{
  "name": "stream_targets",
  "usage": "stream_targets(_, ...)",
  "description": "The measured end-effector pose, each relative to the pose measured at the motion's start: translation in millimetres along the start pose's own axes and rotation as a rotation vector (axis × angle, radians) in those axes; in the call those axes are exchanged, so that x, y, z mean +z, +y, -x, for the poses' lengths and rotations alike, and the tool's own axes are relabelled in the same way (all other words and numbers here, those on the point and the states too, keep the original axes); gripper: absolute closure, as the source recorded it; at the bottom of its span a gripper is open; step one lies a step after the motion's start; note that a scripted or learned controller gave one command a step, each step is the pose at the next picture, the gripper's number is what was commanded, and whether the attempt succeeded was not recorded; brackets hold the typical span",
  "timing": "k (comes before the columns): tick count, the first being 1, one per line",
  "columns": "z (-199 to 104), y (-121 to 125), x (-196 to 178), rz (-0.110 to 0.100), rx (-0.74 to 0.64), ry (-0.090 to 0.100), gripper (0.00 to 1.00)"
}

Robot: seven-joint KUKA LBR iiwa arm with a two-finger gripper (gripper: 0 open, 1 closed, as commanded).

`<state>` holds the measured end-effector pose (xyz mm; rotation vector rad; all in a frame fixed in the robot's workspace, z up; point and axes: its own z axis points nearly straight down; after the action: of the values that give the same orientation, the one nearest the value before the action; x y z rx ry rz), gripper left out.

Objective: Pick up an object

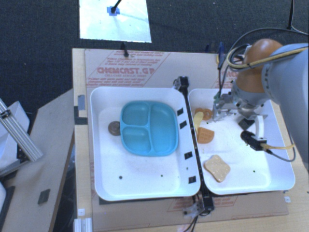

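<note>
Gripper is low in the right white bin, near its back-left corner. Its tip is just beside a round tan-orange food piece; can't tell whether they touch. Can't tell how far open the gripper is either, since wrist hardware blocks the view from above. Nothing visibly held.

Round tan piece lies flat on the bin floor, w/ its right edge partly hidden behind the gripper. Just left of it is a small pale yellow strip, close to the divider btwn bins. In front of those lies an orange-brown half-round biscuit-like piece, flat, apart from the gripper. Further fwd is a beige toast-shaped slice, lying flat and well apart from the rest.

Grey arm comes in from the right over the right bin's back-right corner, bending down at the orange band, wrist pointing down and left.

Left white bin holds a light blue three-section plastic plate, roughly centred, and a small round grey-brown disc touching or just beside the plate's left edge.
</note>
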<state>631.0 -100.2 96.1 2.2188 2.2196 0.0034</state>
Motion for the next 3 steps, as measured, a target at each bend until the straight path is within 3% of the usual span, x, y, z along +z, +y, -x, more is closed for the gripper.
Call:
stream_targets(2, -2.9, 5.4, -109.8, 0.005, -0.005, -0.001, 1.0)
stream_targets(3, -3.1, 6.4, -107.5, 0.0, -0.006, 0.0, 1.0)
